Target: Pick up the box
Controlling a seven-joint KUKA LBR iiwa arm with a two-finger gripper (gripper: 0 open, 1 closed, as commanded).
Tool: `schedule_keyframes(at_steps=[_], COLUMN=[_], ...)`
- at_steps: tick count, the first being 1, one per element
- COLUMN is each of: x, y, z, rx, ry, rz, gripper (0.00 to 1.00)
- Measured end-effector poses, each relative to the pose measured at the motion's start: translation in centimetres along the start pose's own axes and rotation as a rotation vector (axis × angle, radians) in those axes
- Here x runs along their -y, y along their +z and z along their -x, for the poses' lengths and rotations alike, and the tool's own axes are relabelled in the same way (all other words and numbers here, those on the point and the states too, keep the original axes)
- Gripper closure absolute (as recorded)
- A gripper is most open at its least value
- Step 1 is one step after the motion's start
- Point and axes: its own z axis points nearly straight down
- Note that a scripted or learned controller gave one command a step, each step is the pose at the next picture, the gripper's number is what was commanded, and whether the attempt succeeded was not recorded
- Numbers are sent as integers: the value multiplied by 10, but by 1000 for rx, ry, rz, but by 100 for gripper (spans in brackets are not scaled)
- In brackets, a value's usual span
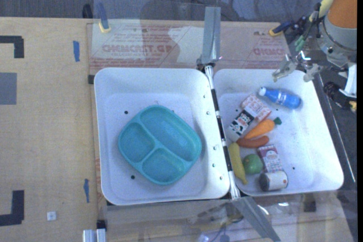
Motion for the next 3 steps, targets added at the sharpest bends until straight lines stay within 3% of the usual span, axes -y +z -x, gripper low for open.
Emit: schedule_keyframes(at_steps=[1, 2, 3], x=[82, 8, -30], y=[130, 156, 157], z=[33, 13, 19], rx=[0, 2, 3], ry=[36, 24, 458], rz=[0, 4, -7], gripper=[0, 0, 0])
